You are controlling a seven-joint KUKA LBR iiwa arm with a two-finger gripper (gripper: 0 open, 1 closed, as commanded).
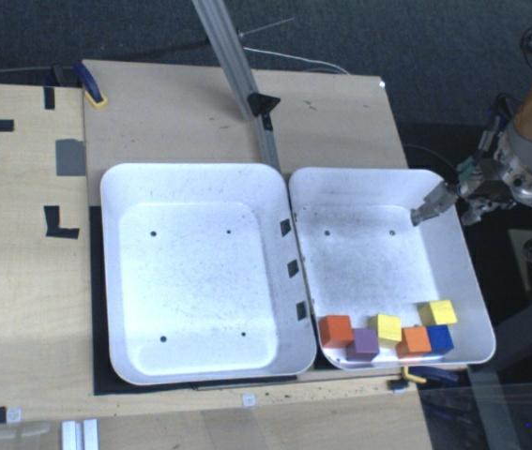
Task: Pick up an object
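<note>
Gripper [434, 204], jaw state impossible to tell, over right bin's [359, 181] far right rim; blocks [387, 333] crowd near wall, risking a snagged, jostled grasp.

White bins [195, 181] (dark-speckled) hold orange, yellow, purple, blue blocks [387, 331].

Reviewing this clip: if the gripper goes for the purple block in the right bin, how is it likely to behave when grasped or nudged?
The purple block looks like a small rigid cube, so it probably won't flex or roll. It sits against the orange block and the yellow block, so a nudge would likely shift them too. Lying near the right bin front wall, it may slide and jam there.
</note>
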